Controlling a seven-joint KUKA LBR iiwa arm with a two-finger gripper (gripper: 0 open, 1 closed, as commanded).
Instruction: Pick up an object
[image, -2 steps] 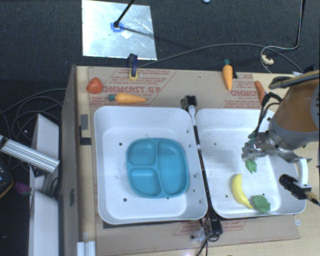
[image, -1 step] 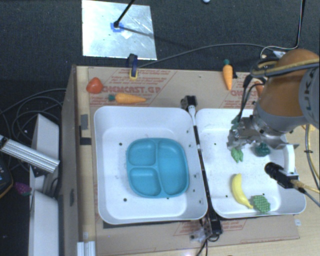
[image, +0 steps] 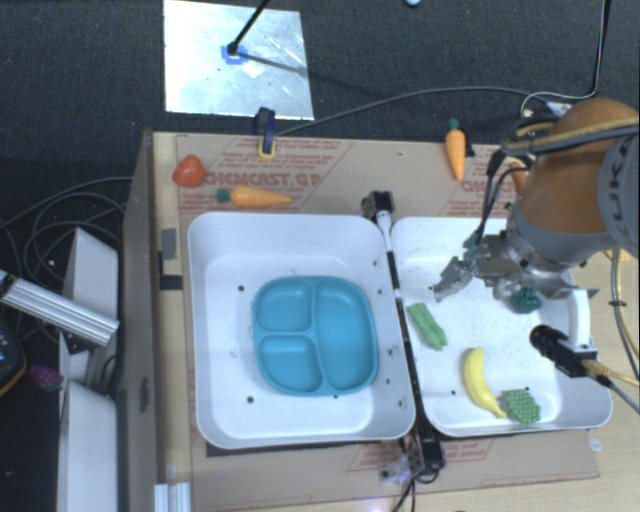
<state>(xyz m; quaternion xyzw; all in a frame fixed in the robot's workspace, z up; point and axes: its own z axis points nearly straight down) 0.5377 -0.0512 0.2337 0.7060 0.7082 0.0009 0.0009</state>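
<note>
one banana (image: 482, 381), one green pod (image: 427, 325), one blue plate (image: 314, 334), two bins (image: 300, 236).

Red printed lettering ran across the brown cardboard sheet (image: 330, 170) that lay on the bench under the two white bins. Along its far edge, above the left bin (image: 215, 300), the largest word seemed to read "OMNICAST", though the letters were blurred and the reading was uncertain. Smaller red lines beside and below it, and more red print along the near edge, were too small to read
</note>
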